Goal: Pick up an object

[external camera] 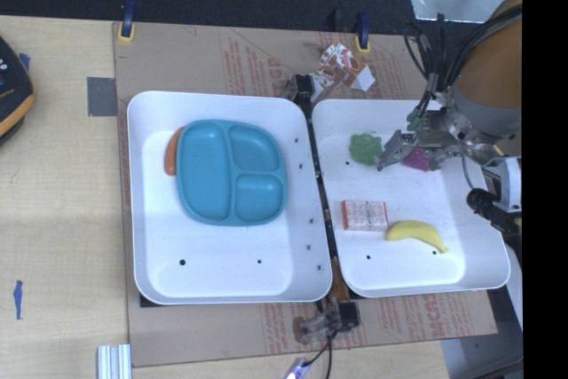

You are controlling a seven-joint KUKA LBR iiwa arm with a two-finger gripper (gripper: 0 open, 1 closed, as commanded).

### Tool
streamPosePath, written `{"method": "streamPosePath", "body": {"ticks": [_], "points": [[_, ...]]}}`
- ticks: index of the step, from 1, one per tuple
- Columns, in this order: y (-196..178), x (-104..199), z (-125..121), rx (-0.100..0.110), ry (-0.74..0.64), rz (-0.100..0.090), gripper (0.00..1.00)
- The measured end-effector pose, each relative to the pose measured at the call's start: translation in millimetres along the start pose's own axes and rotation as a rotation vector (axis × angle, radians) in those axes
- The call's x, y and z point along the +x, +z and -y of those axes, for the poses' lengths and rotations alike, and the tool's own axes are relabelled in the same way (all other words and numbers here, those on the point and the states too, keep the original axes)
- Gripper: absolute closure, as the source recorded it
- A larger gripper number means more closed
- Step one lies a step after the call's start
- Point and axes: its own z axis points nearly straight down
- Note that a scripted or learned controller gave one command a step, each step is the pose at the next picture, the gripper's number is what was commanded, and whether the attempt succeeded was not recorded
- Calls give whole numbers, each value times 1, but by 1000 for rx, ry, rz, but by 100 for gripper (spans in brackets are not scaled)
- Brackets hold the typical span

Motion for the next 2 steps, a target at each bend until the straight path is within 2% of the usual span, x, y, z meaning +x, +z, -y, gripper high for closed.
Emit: {"method": "streamPosePath", "body": {"ticks": [1,2], "points": [[131,-19,-16,2,0,1,0],[132,-70,-92,25,3,-18,0]]}}
